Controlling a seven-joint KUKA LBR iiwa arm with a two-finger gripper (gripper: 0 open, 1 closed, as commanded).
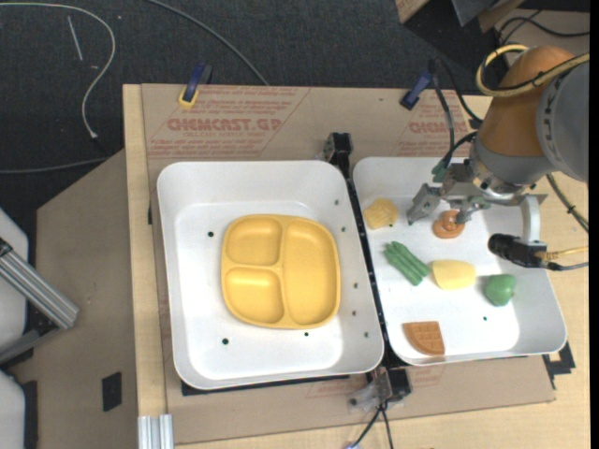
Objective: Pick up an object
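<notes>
You see gripper (pixel 442 206) low over right bin (pixel 533 330), fingers spread open, nothing between them; small orange round piece (pixel 448 226) sits just below fingertips. Nearby in same bin: yellow chunk (pixel 380 214), green bean pod (pixel 406 262), yellow lemon-like piece (pixel 453 274), green round piece (pixel 500 289), brown waffle-like wedge (pixel 424 337). Left bin (pixel 187 204) holds yellow divided plate (pixel 280 270)

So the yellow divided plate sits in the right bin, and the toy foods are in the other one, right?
Not quite. The camera view shows the yellow divided plate in the left bin; the toy foods, like the green bean, are in the right bin, under the gripper.
</notes>
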